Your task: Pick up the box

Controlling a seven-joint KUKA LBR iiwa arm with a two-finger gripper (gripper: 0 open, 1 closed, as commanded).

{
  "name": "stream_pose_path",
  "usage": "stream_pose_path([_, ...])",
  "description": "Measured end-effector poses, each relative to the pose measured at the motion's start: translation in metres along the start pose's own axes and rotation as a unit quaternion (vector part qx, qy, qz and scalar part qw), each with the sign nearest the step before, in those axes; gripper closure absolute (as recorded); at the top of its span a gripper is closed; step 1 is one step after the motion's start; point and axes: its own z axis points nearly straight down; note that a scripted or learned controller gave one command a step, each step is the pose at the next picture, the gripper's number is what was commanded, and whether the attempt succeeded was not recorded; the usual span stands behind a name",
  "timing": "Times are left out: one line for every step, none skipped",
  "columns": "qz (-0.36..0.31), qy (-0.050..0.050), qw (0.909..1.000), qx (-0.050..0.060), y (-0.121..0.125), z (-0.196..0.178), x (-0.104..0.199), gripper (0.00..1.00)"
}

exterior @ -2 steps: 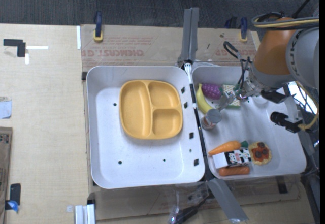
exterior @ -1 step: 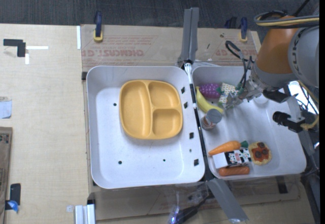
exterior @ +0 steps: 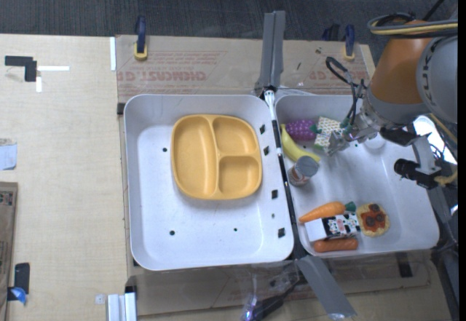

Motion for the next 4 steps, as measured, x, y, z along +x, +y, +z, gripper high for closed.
stream_pose_path([0.0,-0.001,1.0,-0.002,0.001,-0.001,0.0,0.0])
stream_pose_path([-0.05,-0.002,0.9987,-0.006,-0.02,-0.019,0.01,0.0])
stream_pose_path([0.058,-0.001,0.9983,-0.003,0.041,0.009,-0.001,0.0])
stream_pose_path([0.057,-0.002,0.9984,-0.003,0.041,-0.001,-0.002,1.0])
